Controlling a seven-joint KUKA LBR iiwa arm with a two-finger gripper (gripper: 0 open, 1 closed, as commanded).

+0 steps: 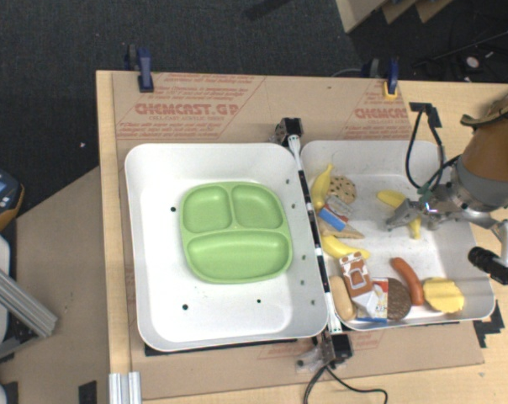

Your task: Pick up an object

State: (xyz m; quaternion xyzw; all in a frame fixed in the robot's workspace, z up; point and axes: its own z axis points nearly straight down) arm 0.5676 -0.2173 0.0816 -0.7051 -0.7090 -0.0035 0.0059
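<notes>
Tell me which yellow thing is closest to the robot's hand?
The small yellow piece just left of the gripper. The bananas lie farther left by the divider.

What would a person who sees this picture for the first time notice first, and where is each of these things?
The eye goes first to the green divided plate, which lies alone in the middle of the left bin. Next comes the heap of toy food in the right bin: a banana at the upper left, a sausage and a yellow block near the front. The gripper hangs over this bin from the right, beside a small yellow piece.
</notes>
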